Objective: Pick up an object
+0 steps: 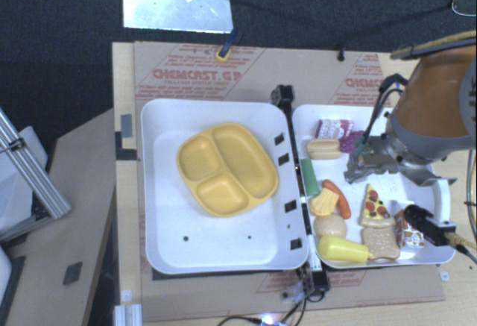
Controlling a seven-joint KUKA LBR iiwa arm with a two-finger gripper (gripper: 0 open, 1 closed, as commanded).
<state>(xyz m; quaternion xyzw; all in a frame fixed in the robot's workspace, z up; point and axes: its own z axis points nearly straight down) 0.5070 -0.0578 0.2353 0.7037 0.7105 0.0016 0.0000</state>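
Observation:
My gripper hangs low over the middle of the right bin, on the grey arm with its orange band coming in from the right. Just beyond its tip, at the bin's back, lie a tan bun, a purple grape bunch and a purple-and-white packet. In front of it lies a pizza slice. An orange sausage and a yellow ridged piece sit to its front left. I see nothing held in it.
The left bin holds a yellow divided plate. Along the right bin's front lie a beige ball, a yellow fruit, a toast slice and a brown packet. A green stick lies by the divider.

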